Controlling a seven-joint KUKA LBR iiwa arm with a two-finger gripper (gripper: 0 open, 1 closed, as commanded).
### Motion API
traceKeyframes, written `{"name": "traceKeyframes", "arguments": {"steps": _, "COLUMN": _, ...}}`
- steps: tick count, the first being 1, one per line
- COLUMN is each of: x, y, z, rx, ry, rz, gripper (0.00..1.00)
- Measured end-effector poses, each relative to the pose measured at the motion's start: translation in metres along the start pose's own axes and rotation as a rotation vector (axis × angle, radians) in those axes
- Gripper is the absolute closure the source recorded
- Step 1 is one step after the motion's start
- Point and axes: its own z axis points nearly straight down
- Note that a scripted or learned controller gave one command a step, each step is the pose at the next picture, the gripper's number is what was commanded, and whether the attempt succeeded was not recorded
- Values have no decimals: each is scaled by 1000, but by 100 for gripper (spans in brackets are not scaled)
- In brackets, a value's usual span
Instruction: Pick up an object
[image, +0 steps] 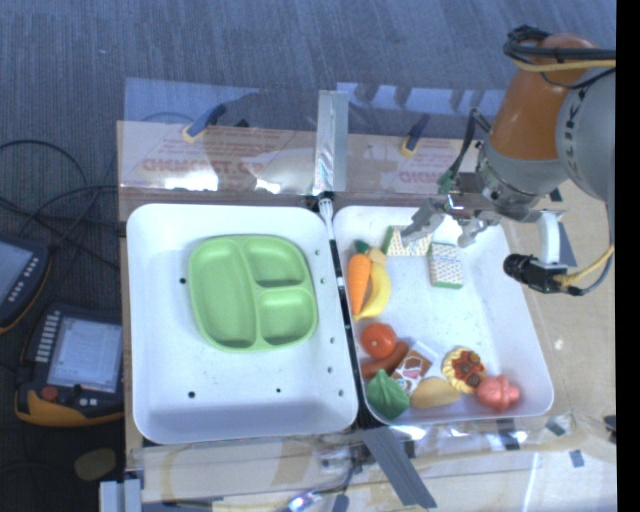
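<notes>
The gripper (445, 222) hangs over the top of the right bin (505, 315), its fingers spread apart with nothing between them. Just below it lies a small cracker (446, 265). The carrot (359, 283) and banana (379, 284) lie side by side near the left wall. A green plate (252, 291) sits in the left bin (160, 330).

2 white bins (140, 300); 1 green tray (252, 292); 1 carrot (358, 284); 1 banana (380, 285); 1 tomato (378, 340); approx 10 toy foods total
</notes>
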Motion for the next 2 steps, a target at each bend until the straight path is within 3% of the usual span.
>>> {"name": "traceKeyframes", "arguments": {"steps": 1, "x": -33, "y": -3, "z": 126, "rx": -20, "ry": -4, "rz": 38, "gripper": 0}}
{"name": "traceKeyframes", "arguments": {"steps": 2, "x": -85, "y": 16, "z": 140, "rx": -16, "ry": -7, "rz": -61, "gripper": 0}}
